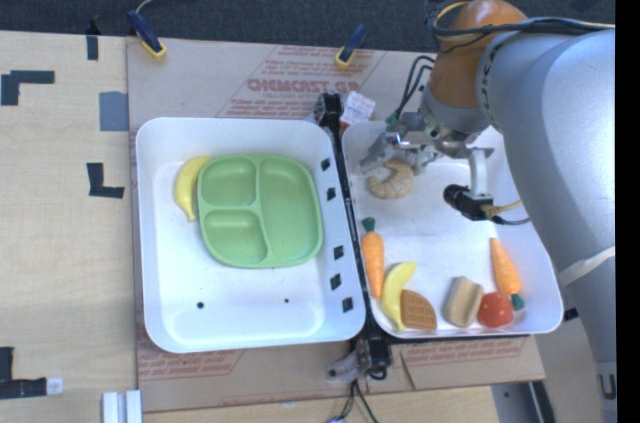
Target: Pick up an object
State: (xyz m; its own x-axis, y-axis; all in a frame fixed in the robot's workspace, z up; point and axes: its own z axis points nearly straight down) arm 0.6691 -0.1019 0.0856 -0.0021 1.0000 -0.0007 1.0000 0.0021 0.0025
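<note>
Camera view | end effector (392,154) — grip state unclear | tan pastry (391,182) just below it — right bin (440,221)

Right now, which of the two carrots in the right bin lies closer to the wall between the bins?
The longer carrot, lying right beside the dividing wall and above the banana piece. The other carrot lies near the far right side, just above the tomato.
</note>
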